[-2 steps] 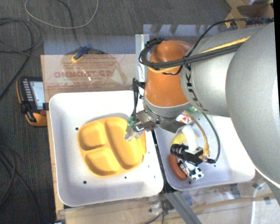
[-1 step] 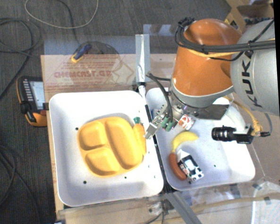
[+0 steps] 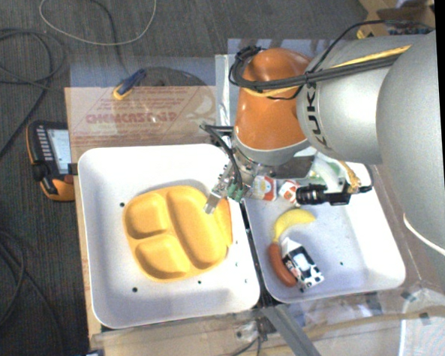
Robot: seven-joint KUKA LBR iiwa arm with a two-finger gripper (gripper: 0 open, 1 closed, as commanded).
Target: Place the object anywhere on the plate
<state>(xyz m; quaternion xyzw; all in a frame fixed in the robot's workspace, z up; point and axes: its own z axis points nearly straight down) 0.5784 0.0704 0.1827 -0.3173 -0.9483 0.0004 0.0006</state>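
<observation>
A yellow plate [image 3: 177, 230] with three compartments lies in the left white bin [image 3: 109, 293]. My gripper [image 3: 222, 191] hangs over the plate's right rim, close to the wall between the two bins. The arm's orange band [image 3: 270, 103] sits just behind it and hides part of the right bin. A small green and red bit shows at the gripper's right side; I cannot make out what it is or whether it is held.
The right bin [image 3: 370, 262] holds a yellow banana [image 3: 294, 220], a reddish sausage [image 3: 278, 263], a white and black item [image 3: 304, 267] and a red and white item [image 3: 274, 189]. A cardboard sheet [image 3: 143, 114] lies behind the left bin, and an orange device [image 3: 48, 158] lies at the far left.
</observation>
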